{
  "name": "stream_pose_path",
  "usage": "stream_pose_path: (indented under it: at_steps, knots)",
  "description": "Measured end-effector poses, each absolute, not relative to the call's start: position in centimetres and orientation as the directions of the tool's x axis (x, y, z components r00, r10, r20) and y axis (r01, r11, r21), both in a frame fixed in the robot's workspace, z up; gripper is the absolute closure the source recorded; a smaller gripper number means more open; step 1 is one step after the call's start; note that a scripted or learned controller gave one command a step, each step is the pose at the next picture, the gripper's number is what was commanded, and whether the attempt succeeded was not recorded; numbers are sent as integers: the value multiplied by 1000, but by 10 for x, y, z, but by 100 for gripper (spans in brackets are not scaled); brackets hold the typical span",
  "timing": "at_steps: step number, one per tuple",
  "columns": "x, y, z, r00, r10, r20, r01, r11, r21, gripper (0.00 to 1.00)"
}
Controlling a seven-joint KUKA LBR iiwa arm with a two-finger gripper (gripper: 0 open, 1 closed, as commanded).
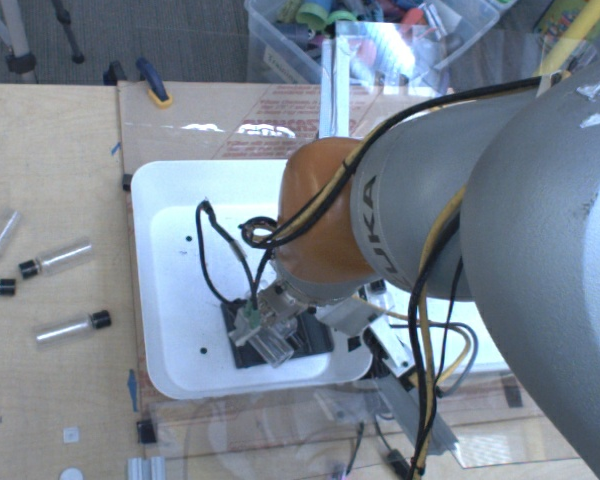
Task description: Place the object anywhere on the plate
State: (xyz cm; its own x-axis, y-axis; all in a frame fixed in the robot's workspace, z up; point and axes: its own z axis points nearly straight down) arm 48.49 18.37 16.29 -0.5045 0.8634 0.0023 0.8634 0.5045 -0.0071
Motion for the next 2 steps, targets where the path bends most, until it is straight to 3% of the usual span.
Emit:
stream_pose_path:
  at_steps: [1,2]
  knots:
    - [532,186,312,-344,939,-1,939,344,-1,100]
    - [479,122,301,-501,865,2,865,501,-5,100]
